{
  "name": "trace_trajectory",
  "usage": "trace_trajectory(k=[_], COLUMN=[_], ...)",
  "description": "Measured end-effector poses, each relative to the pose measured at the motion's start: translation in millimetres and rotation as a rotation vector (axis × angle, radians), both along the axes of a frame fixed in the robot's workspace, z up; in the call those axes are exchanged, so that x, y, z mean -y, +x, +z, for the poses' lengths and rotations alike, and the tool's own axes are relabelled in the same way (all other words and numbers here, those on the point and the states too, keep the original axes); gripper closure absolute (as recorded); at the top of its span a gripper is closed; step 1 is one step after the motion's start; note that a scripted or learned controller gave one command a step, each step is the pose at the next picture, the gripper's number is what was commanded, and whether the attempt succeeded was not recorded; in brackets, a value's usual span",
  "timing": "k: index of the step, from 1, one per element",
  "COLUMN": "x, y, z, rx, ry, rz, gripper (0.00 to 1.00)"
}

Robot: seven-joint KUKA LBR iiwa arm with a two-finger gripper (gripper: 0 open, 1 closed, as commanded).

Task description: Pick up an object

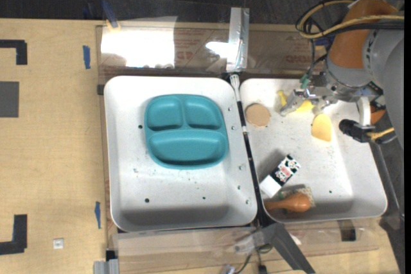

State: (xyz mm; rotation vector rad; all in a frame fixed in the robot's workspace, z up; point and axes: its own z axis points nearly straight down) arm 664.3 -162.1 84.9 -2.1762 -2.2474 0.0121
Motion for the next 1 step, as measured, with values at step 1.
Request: trace_trajectory(k=[1], x=[64.7], y=[-17.2], z=[84.4], rx=[0.026], ry=[-0.009], rz=[0.118], gripper=[0.00])
